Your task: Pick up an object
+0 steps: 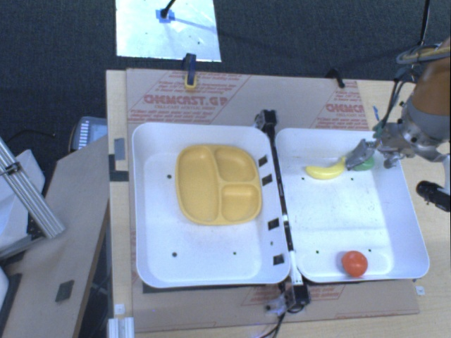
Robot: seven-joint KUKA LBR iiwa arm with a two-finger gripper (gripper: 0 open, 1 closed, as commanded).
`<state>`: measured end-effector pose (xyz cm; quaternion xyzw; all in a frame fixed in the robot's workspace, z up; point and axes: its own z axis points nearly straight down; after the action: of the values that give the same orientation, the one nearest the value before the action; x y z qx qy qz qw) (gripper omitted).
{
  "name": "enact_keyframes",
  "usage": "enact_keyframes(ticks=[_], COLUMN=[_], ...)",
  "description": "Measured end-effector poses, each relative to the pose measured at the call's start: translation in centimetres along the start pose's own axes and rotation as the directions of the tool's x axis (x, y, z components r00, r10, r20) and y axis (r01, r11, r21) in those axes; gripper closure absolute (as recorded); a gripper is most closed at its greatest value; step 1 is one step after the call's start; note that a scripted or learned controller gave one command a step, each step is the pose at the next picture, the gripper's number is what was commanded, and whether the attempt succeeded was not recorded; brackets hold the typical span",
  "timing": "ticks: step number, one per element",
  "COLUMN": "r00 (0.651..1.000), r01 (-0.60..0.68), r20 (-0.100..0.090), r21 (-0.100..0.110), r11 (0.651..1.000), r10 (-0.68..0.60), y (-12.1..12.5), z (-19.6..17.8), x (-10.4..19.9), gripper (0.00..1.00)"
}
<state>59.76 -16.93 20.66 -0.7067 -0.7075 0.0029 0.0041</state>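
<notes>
**Right bin, approach stage: gripper low beside banana, nothing held**

- Gripper (373, 153): I see it low over the far part of the right bin (394, 210), two grey fingers spread, nothing between them.
- Green object (363, 163): small, type unclear; just under the left fingertip, possibly touching.
- Banana (325, 170): yellow toy, lying flat just left of the fingers, its near end beside the green object. I judge this the likeliest target.
- Orange ball (354, 263): near corner of the same bin, well apart from the fingers.
- Yellow divided plate (218, 184): in the left bin (151, 189), far from the fingers.
- Step: I judge it pre-grasp. Next move calls for centring the fingers over one item, descending, then closing.
</notes>
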Motion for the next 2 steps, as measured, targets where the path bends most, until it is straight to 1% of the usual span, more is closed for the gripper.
enact_keyframes(ticks=[1, 2], r00=[1.0, 1.0], r01=[0.003, 0.0], r20=[0.002, 0.002], r21=[-0.011, -0.009], r11=[1.0, 1.0], r10=[-0.003, 0.0], y=[0.3, 0.5], z=[-0.7, 4.1], x=[0.0, -0.9], gripper=[0.0, 0.0])
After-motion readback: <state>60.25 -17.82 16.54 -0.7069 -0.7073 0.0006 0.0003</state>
